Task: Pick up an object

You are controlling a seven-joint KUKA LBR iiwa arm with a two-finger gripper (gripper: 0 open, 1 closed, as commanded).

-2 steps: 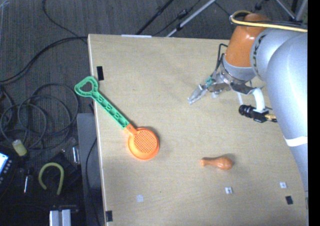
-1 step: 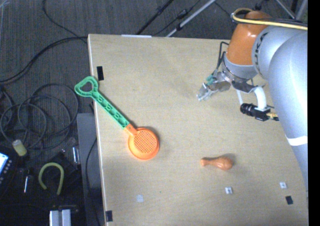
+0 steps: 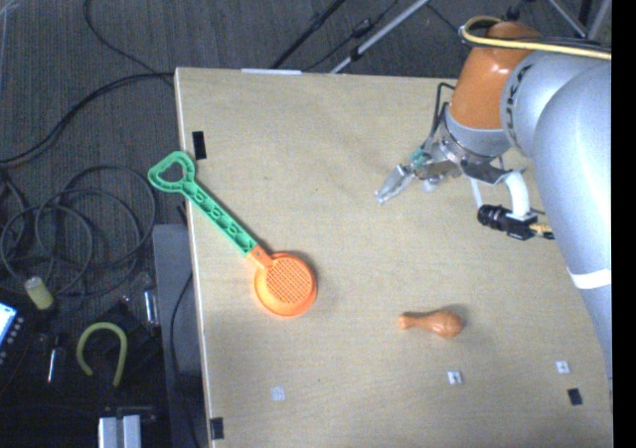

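Orange pear-shaped toy [image 3: 434, 322] lies untouched on the tan surface [image 3: 328, 138], low and right of centre.
We see the gripper [image 3: 390, 189] hovering well above it, fingers slightly apart, nothing between them; the arm is cut off at right.

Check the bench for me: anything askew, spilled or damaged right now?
Nothing stands out. The green-handled orange strainer lies flat and diagonal at left, and the small orange gourd-shaped piece lies on its side lower right. The gripper hovers apart from both.

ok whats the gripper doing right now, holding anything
Gripper: over bare board, nothing between its fingers; open or shut cannot be told. The orange and green strainer and the small orange gourd-shaped piece lie apart from it.
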